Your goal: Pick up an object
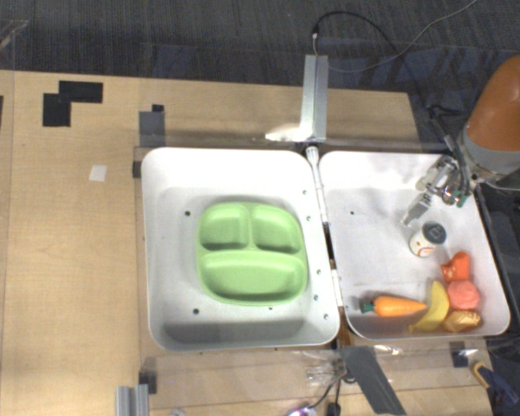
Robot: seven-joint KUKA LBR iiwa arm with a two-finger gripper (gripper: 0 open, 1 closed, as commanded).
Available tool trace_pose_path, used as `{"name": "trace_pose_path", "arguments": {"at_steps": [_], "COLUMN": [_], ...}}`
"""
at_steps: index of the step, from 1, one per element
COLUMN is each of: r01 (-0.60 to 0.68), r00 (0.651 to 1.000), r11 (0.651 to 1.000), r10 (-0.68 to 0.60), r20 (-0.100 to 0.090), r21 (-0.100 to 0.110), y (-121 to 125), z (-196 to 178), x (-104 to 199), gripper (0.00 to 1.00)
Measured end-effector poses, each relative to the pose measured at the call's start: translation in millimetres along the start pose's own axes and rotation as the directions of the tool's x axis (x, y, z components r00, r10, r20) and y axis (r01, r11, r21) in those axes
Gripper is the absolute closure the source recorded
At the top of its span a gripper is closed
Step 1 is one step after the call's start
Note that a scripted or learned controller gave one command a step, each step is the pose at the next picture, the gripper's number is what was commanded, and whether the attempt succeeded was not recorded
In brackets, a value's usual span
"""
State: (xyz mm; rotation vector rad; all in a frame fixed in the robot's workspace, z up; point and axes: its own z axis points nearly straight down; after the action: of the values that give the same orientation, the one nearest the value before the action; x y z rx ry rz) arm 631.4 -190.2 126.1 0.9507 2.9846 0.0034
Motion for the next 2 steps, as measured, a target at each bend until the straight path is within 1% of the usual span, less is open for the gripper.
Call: {"name": "trace_pose_path", "arguments": {"at_steps": [1,2], "r01": [-0.300,-0.375], "r00": [0.954,0.927], "r11": [0.954,0.927], "r10": [0.300,0.375], "r20": [-0.002,0.002], "r21": [0.001,0.000], "y": [82.2,40.6], "z": [13.2,-20.2], "x": [39.2,-13.3], "gripper": [0.00,0.00]}}
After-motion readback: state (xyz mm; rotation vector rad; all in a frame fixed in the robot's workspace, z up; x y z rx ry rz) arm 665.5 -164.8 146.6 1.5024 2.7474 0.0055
